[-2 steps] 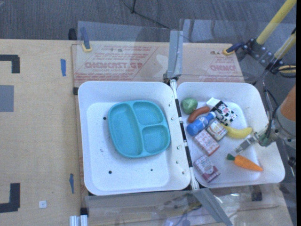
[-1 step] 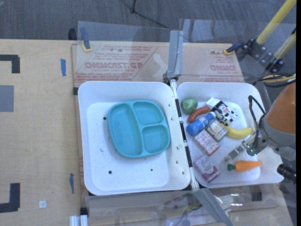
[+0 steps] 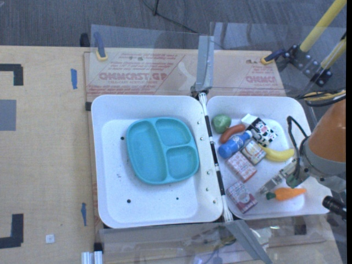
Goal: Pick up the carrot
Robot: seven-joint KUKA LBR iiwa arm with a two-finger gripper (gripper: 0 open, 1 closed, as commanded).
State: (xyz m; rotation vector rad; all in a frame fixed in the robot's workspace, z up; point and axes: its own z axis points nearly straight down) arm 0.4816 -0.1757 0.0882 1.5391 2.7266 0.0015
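Carrot lies near the right bin's front-right corner, gripper right over its leafy end — whether the pincer is open or closed, can't tell — nothing lifted yet, the whole pick remains.

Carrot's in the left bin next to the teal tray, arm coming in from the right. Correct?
Not quite. The carrot lies in the right bin, near its lower right corner, close to the gripper. The teal tray sits in the left bin. The arm does come in from the right, as the camera view shows.
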